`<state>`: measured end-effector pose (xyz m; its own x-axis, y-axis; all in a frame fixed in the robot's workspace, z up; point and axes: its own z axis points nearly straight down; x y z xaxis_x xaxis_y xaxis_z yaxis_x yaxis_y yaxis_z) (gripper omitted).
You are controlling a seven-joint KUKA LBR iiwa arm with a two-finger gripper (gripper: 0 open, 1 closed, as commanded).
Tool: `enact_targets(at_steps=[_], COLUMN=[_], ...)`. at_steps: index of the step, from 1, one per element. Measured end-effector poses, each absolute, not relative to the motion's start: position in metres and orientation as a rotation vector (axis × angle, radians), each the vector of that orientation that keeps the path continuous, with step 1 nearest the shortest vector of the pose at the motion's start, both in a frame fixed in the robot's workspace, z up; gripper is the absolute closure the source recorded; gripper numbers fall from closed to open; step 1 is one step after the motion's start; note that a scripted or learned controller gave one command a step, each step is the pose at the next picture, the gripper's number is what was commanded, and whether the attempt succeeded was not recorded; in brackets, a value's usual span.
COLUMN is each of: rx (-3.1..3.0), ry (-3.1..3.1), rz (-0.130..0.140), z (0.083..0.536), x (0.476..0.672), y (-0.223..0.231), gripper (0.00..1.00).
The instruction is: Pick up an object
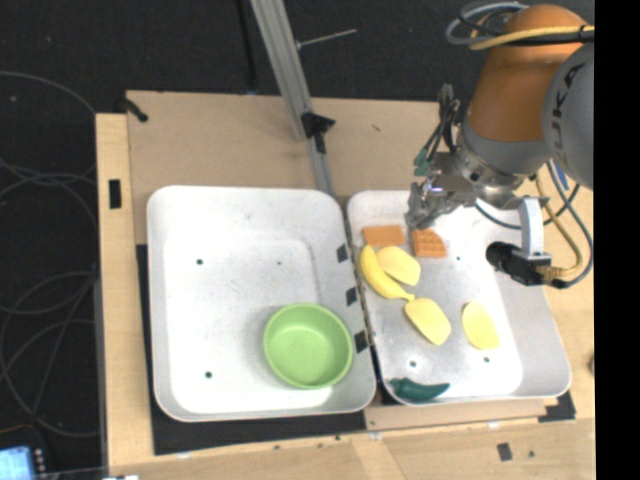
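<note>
1. The robot's two-finger metal gripper (428,211) hangs low over the far end of the right shallow white plastic bin (520,363), under the grey arm with the orange band (520,68); whether it is released or clenched I cannot tell, as its tip is a dark blur.
2. Nearest candidates for the pick: a small flat orange waffle-textured square (430,244) just below the tip, and a flat orange-brown rectangular piece (382,236) just beside it to the left.
3. Risk: both pieces lie flat and thin, so a closing grasp would likely skid over them and come up with nothing.
4. Risk: a curved yellow plastic banana (376,276) and a pale yellow rounded piece (400,264) touch each other near the orange pieces; a drifting descent could nudge the cluster or pinch 2 things at once.
5. Farther out lie 2 more yellow oval pieces (428,320) (481,326) and a dark green curved item (420,391) at the near rim, well apart from the tip.
6. The left shallow white bin (200,228) bears a round light-green plastic bowl (307,343).
7. Brands, labels, writing: none readable.
</note>
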<state>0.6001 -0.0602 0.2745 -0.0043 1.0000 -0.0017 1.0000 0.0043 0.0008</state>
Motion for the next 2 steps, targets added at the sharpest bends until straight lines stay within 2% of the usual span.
enact_targets(at_steps=[1,2], rx=[2.216,2.216], ry=[2.227,2.227], rz=[0.000,-0.001], z=[0.273,0.258], x=[0.576,0.566], y=[-0.019,0.031], gripper=[1.00,1.00])
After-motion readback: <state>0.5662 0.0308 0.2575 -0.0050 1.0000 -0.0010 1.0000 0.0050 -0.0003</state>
